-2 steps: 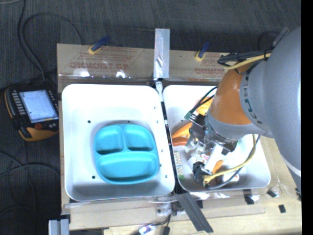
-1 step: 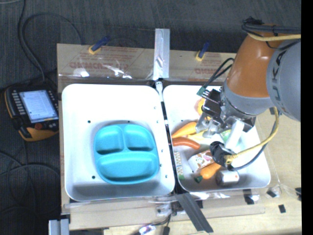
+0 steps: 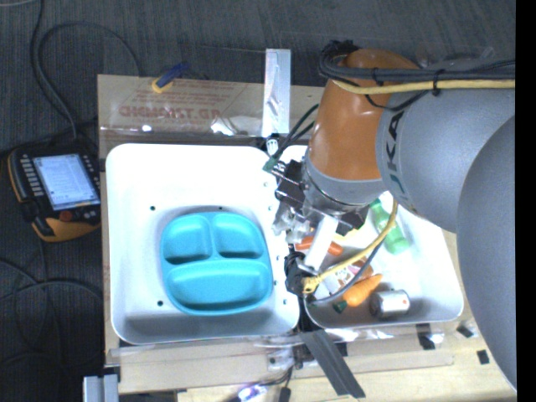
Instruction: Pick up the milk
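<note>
My arm, with its orange band (image 3: pixel 352 132), reaches down over the left part of the right bin (image 3: pixel 444 304). The gripper (image 3: pixel 308 245) hangs low near the wall between the two bins, among cables and small items. The wrist hides much of this bin, and I cannot tell which item there is the milk. Around the gripper I see an orange carrot (image 3: pixel 364 290), a grey can (image 3: pixel 390 302) and a green bottle (image 3: pixel 389 224).
The left bin (image 3: pixel 134 191) holds a blue divided tray (image 3: pixel 218 262). A clear plastic bag (image 3: pixel 184 107) lies on the bench behind the bins. A teach pendant (image 3: pixel 59 187) sits on the floor to the left.
</note>
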Controlling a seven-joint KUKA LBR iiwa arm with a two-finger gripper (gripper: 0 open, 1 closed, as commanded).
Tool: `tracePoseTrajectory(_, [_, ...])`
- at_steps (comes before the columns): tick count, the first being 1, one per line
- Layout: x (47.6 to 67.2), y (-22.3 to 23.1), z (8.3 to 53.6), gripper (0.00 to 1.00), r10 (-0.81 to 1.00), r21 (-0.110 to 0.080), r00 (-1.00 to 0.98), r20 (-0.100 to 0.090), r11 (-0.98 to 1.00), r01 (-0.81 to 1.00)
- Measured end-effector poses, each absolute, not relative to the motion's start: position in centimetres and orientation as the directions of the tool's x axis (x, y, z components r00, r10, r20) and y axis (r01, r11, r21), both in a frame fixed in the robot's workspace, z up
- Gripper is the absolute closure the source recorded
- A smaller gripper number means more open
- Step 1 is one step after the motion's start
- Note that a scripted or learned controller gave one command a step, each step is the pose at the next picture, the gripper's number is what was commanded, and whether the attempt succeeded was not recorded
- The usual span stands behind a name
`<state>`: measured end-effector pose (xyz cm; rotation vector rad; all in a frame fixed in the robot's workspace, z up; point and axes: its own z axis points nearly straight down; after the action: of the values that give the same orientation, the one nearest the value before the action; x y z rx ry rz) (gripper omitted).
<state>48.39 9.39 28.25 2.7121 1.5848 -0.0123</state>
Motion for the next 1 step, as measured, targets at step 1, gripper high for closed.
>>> tracePoseTrajectory(1, [49.1,15.51,25.71,1.0,0.759,-0.002,0.651,-0.008,-0.652,0.759])
